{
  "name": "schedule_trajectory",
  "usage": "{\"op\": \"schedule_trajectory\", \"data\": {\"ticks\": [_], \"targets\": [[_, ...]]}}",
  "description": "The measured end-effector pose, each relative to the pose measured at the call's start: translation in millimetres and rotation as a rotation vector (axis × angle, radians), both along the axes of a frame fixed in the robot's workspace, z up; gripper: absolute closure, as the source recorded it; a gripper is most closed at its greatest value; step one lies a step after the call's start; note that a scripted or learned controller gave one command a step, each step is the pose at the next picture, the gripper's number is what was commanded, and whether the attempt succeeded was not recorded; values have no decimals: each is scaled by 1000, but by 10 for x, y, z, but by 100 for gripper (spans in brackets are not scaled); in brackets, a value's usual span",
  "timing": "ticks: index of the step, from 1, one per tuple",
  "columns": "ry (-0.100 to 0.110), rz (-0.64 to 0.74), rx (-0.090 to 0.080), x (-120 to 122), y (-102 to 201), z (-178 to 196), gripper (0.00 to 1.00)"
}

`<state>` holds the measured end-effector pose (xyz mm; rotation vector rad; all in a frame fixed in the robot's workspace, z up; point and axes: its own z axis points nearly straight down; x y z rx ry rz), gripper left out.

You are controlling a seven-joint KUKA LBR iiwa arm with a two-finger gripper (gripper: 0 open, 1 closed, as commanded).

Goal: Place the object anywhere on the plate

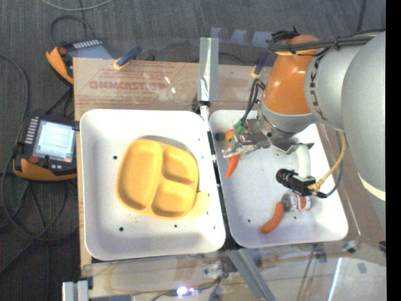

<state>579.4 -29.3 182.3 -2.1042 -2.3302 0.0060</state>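
A yellow plate (160, 178) with three compartments lies in the left bin (100, 231). My gripper (239, 144) hangs over the near-left part of the right bin (326, 227), close to the wall between the bins. A small orange carrot (232, 164) with a green top sits between its fingers, pointing down toward the bin floor. The fingers cross the carrot's upper part and hide it. The gripper is shut on the carrot, to the right of the plate.
An orange sausage-shaped piece (273, 218) and a small can-like object (297, 202) lie in the right bin's front. A black cable fitting (291, 179) sticks out by the arm. A pendant (49, 144) rests left of the bench.
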Motion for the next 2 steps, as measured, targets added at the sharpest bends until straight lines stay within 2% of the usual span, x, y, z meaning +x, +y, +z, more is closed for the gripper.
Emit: {"op": "schedule_trajectory", "data": {"ticks": [1,2], "targets": [[-1,147,1,-111,823,122,100],[-1,147,1,-112,822,121,0]]}}
